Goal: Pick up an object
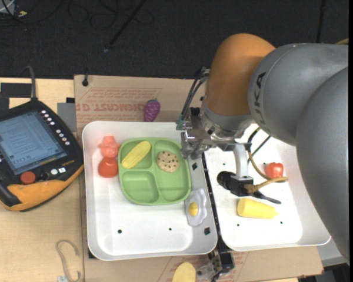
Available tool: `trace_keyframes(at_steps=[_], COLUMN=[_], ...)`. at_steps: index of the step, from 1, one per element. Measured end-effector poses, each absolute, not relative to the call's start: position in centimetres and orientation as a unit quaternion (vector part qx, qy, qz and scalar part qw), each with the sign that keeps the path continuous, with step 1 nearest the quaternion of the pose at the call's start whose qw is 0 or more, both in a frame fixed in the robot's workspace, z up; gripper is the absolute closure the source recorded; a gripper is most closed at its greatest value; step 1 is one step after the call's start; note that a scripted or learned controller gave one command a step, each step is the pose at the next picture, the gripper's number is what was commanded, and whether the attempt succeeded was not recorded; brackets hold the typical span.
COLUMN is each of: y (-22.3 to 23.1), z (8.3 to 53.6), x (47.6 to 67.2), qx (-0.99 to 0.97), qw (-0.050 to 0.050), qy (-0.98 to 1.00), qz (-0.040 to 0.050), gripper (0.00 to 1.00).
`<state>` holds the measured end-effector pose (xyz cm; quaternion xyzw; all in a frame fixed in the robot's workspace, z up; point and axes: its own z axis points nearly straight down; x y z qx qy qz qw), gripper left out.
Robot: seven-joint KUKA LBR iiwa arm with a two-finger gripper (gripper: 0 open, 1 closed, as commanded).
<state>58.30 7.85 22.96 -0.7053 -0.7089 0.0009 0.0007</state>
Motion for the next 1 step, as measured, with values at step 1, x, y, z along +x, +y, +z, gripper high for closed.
trace_keyframes(at_steps=[1], y=[7.05], z=[21.95], x=[57.26], qx=[-0.707], qw=[0.001], qy=[-0.707], qz=[0.0020], gripper=[1.00])
